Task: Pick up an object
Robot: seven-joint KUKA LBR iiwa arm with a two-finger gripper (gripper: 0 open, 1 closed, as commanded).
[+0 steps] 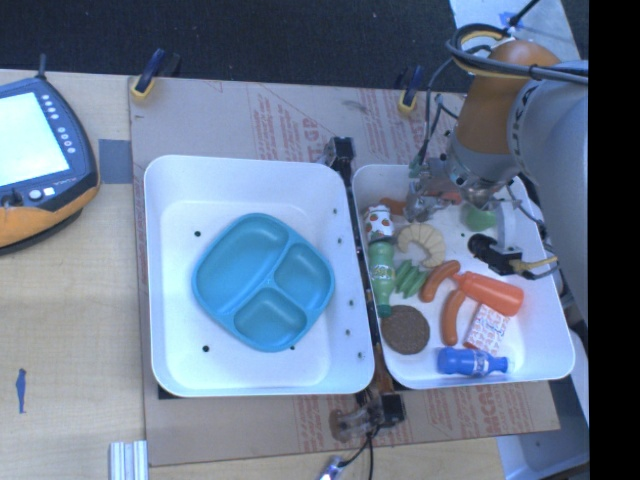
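My gripper (426, 204) hangs low over the far end of the right bin (556, 340), just above a pale croissant (422, 241). No object can be seen held by it. Around the croissant lie a red-and-white ball (377, 222), a green bottle (380, 264), green pea pods (408, 279), two sausages (440, 280), an orange carrot (490, 291), a brown cookie (405, 329), a red-and-white packet (487, 328) and a blue bottle (470, 364). A small green piece (480, 217) lies to the gripper's right.
The left bin (170, 298) holds a blue divided plate (263, 281). An orange-edged tablet (40, 158) lies on the bench at the far left. The arm's grey body (555, 158) looms over the right bin's far right corner.
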